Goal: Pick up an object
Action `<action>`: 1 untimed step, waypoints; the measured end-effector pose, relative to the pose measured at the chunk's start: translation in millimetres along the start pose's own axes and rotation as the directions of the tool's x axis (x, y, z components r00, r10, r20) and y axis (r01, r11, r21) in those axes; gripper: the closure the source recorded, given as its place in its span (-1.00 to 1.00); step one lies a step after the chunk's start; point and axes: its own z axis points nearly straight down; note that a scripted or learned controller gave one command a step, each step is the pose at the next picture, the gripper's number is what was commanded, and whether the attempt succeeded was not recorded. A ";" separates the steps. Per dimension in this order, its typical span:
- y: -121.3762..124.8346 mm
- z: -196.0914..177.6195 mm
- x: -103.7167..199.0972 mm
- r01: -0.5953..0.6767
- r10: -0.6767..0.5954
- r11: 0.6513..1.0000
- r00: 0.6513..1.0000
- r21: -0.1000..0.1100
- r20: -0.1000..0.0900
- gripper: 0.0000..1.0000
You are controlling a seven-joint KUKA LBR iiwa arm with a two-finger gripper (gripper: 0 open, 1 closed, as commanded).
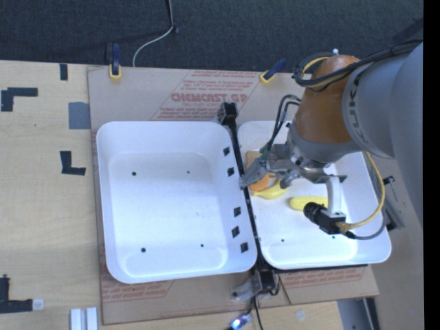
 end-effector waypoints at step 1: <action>6.4 0.7 -27.2 -0.009 0.009 1.000 1.000 0.002 0.004 -1.00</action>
